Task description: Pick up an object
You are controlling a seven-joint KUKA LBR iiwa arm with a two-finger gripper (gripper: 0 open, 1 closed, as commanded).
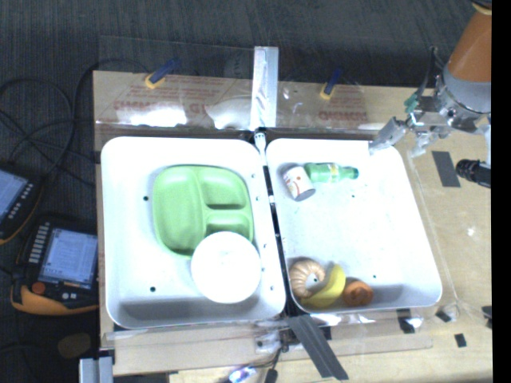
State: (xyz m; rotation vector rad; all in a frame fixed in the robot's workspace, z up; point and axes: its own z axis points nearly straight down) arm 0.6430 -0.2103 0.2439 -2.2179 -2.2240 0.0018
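Two white bins (112, 214) are set side by side; the gripper (391, 134) is held over the right bin's far corner (finger state cannot be told).

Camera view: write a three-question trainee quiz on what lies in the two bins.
1. True or false: the white round plate overlaps the green divided tray in the left bin.
2. Which thing touches the green bottle? A. banana B. small white can C. orange fruit
3. Fill in: the banana lies at the right bin's ____ edge.

Key: 1 true; 2 B, the small white can; 3 near.
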